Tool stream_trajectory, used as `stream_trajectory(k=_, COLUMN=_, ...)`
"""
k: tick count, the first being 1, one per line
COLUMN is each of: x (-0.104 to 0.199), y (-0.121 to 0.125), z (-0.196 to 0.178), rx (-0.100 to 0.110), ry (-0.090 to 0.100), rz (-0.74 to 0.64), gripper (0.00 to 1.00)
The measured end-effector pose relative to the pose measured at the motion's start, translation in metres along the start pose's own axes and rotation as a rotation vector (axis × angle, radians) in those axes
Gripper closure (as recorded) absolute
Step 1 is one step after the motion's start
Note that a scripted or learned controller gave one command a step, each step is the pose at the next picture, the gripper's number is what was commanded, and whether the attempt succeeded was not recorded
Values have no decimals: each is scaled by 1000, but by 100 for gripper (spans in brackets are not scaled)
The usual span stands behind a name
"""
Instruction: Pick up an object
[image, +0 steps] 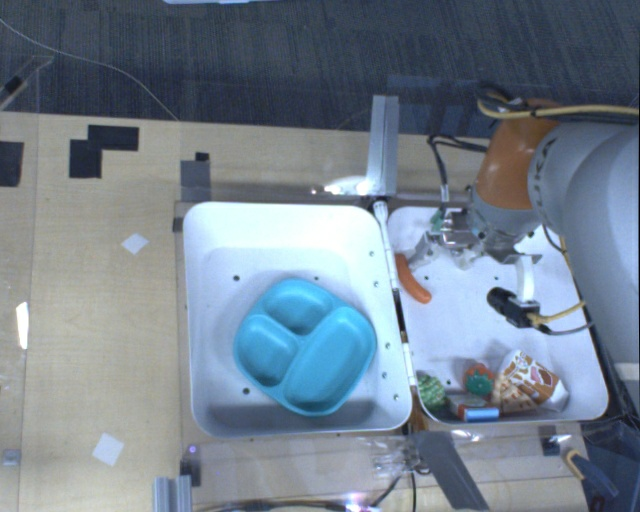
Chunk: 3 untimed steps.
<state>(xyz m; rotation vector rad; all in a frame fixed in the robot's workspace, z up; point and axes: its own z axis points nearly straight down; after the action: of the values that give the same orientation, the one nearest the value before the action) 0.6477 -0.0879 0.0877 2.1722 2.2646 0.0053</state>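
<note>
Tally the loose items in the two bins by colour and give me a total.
Blue: 2, the divided plate in the left bin and a small cylinder in the right bin
Orange: 1, the carrot-shaped toy
Green: 1, the leafy toy
Teal and red: 1, a round toy
Multicoloured: 1, the pizza slice toy
Total: 6

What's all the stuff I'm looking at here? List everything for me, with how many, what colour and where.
bins: two, white, side by side on the bench.
divided plate: one, blue, middle of the left bin.
carrot-like toy: one, orange, right bin beside the dividing wall.
pizza slice toy: one, tan with red spots, right bin's near corner.
small toys: a few, green, red, teal and blue, clustered along the right bin's near edge.
arm: one, grey with an orange band, reaching in from the right.
pincer: one, metallic, over the right bin's far end.
</note>
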Motion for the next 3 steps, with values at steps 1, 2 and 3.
stream_trajectory(k=1, x=-3, y=19, z=-1, rx=5, ry=-3, rz=-354, gripper=0)
stream_trajectory(k=2, x=-2, y=-14, z=-1, rx=-4, ry=-3, rz=-373, gripper=0)
stream_trajectory(k=3, x=-1, y=-11, z=-14, rx=-14, ry=-5, rz=-374, gripper=100)
